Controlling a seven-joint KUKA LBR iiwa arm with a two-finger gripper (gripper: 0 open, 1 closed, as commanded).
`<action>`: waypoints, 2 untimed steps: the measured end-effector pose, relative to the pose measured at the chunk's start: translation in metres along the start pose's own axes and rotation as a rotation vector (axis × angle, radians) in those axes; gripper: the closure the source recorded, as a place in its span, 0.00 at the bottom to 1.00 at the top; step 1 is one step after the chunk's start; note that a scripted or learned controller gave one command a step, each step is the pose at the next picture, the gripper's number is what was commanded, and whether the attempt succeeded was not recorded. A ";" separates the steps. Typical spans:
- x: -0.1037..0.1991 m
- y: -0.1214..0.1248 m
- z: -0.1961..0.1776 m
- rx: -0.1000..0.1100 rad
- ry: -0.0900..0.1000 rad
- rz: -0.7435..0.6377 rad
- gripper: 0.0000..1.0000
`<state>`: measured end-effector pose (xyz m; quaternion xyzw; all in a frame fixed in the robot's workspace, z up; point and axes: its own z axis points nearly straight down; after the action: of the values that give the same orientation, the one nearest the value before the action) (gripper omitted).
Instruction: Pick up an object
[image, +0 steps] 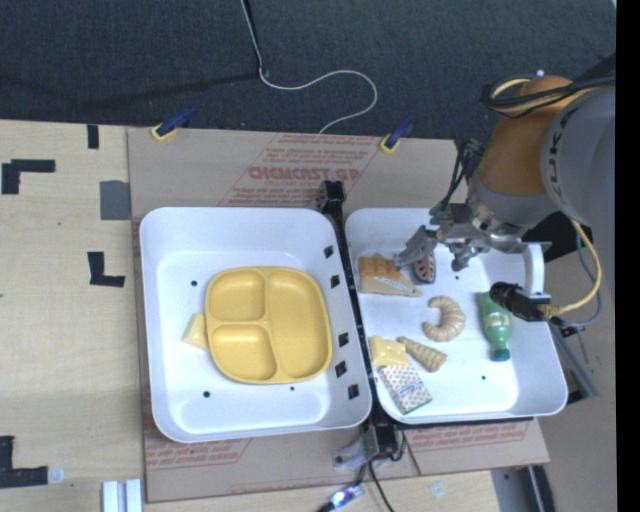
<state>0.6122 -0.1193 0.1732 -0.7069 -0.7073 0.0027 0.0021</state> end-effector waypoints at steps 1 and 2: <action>0.002 -0.009 0.062 0.001 0.001 -0.001 0.00; 0.004 -0.009 0.090 -0.005 0.000 -0.002 0.00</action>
<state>0.6031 -0.1157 0.0835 -0.7063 -0.7079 0.0011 0.0005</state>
